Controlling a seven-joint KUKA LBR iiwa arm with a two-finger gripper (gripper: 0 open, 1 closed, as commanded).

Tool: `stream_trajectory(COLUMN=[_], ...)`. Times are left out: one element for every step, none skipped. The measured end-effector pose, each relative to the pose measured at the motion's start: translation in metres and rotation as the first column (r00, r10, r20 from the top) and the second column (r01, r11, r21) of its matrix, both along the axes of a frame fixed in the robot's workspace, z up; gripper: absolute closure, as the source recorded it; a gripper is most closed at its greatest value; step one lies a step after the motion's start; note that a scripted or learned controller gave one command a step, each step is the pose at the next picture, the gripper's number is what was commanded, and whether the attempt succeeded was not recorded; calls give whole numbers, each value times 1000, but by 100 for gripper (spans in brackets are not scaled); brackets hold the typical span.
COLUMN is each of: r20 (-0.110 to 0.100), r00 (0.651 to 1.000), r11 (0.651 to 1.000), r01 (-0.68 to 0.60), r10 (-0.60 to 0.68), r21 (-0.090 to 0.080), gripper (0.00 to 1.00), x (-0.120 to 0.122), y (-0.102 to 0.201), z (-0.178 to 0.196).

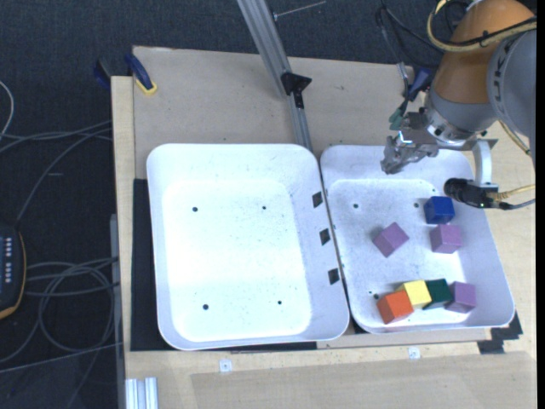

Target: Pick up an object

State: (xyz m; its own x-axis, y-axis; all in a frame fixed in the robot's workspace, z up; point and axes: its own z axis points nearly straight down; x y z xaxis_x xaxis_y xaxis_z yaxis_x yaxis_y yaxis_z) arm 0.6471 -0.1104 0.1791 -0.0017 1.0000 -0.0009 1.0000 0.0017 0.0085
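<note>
Gripper (398,158) sits over the far edge of the right bin (358,173), near its back rim, with the orange band (471,54) and grey wrist above it at upper right. Cannot tell the state of the fingers: too small and dark against the rim. Nothing visible between them.

Right bin holds seven blocks. Blue cube (439,210) toward the right wall, with a purple cube (446,239) just in front of it, close to touching. Another purple cube (390,239) lies apart near the bin's middle, turned at an angle. Along the near rim a row: orange cube (395,306), yellow cube (416,294), green cube (438,292), then a third purple cube (463,296), all packed side by side, touching or nearly so. All blocks are well apart from the gripper, resting on the bin floor.

Left bin (170,228) lies beside the right one, touching along the middle. A grey pole (271,49) slants across the bench (213,92) behind the bins. Blue clamp (140,73) at the bench's far left corner. Cables (51,271) on the dark floor at left.
</note>
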Motion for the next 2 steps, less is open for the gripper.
stream_trajectory(r20=[0, -4], r00=[1000, 1000], r11=[1000, 1000], r01=[0, -5], r10=[0, 5], r21=[0, 3], gripper=[100, 100], x=[2, 11], y=[0, 55], z=[55, 65])
